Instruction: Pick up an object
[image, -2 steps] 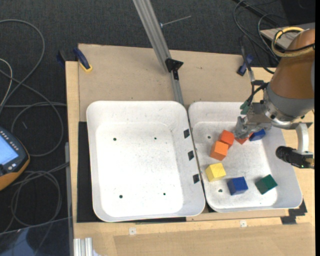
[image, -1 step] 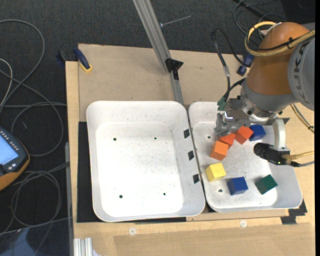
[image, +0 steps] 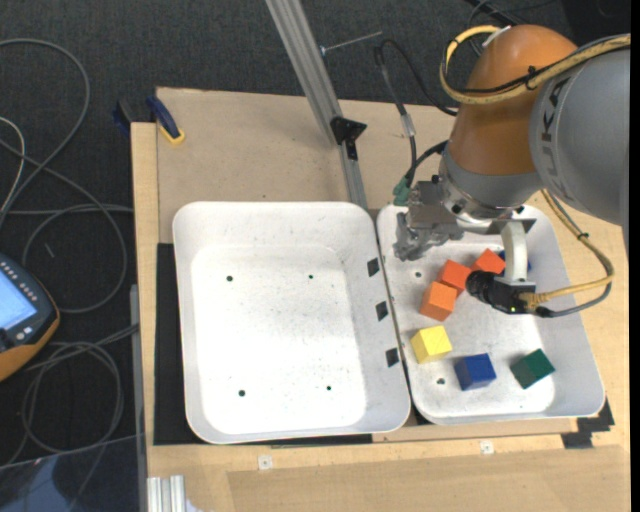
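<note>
In the right bin (image: 570, 390) lie several small blocks: two orange cubes (image: 441, 298) (image: 456, 274), an orange-red one (image: 490, 263), a yellow cube (image: 432, 343), a blue cube (image: 475, 371) and a dark green cube (image: 532, 368). My gripper (image: 410, 245) hangs over the bin's upper left part, just left of the orange cubes. Nothing shows between its grey fingers, and their spread is unclear from this angle.
The left bin (image: 280, 320) lies beside the right one, joined by black clips (image: 381, 310). A slanted metal post (image: 320, 90) rises behind the bins. A black cable end with a yellow wire (image: 500, 293) hangs from the arm over the right bin.
</note>
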